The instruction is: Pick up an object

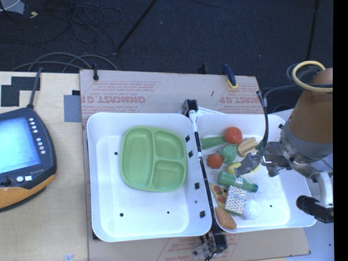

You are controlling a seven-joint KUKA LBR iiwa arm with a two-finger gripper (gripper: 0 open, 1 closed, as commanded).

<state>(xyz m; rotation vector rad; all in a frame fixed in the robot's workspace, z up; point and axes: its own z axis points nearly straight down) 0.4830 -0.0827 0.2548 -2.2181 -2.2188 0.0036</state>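
The arm [310, 118] reaches in over the right bin [283, 213], and its gripper [251, 165] hangs low above the heap of toy food there. The fingers [244, 168] are dark and small against the clutter; I cannot tell whether they are spread or pressed together, and nothing shows between them.

Taking the green bottle [237, 181] as the landmark: it lies on its side just below the gripper, its long axis running from upper left to lower right, with the narrow neck pointing toward the lower right. Just above it, under the fingers, a bit of yellow [235, 168] shows. Up and to the left of the bottle sits a small red ball [215, 160], and beyond that a long green vegetable [212, 142] lies nearly level, pointing left toward the wall between the bins. Above the bottle are a green lump [228, 152], a red tomato [233, 135] and a tan bread roll [247, 145]. Below the bottle a small patterned carton [235, 199] stands tilted; its print is too fine to read. A white ball [252, 210] touches its right side, and an orange piece [225, 218] lies at the bin's near edge.

Well to the left of the bottle, the left bin [103, 211] holds a green divided plate [153, 158]. The cardboard [119, 95] on the worktop beyond the bins carries red printing, upside down and not legible. A handheld controller [22, 154] with a lit screen lies far left.
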